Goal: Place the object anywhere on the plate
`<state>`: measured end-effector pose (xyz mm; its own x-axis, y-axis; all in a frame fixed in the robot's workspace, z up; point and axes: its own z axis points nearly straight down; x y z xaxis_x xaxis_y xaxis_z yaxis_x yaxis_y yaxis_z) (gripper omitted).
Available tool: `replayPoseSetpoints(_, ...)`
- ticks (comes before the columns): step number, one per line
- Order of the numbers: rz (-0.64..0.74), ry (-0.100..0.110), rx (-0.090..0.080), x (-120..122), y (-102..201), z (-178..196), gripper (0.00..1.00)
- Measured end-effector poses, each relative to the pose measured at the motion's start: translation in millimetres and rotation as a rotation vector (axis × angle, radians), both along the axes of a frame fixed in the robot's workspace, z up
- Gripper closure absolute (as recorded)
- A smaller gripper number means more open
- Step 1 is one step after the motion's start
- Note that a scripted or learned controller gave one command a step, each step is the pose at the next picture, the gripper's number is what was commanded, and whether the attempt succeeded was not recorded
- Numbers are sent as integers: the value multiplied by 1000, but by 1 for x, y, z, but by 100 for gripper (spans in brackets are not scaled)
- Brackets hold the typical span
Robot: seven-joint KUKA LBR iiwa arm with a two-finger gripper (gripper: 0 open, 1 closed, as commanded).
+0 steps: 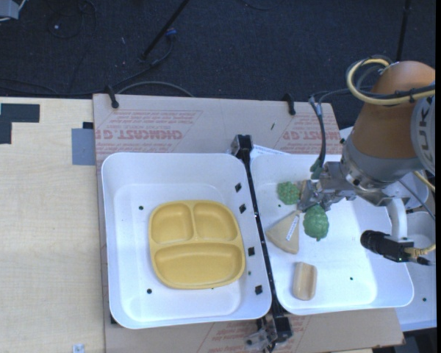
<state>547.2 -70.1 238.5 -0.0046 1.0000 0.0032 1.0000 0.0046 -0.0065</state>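
Observation:
A yellow plate [196, 243] with three compartments lies in the left bin [125, 190]. In the right bin [367, 285] my gripper [313, 203] hangs over the bin's left part. A green broccoli-like piece [317, 224] sits right at the gripper's tip, touching or just under it. A second green piece [288, 192] lies just left of the gripper. A pale yellow cheese wedge [285, 234] lies to the lower left of the gripper, and a tan bread-like piece [304, 280] lies nearer the front edge.
A black divider [253, 226] runs between the two bins. The arm's grey and orange body [389, 123] leans in over the right bin's far right side. A light wooden bench top [37, 234] spreads to the left of the bins.

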Motion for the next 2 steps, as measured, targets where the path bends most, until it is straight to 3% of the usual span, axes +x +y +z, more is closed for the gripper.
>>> replayPoseSetpoints(2, 1, -2, -1, 5, 104, -4, 100)
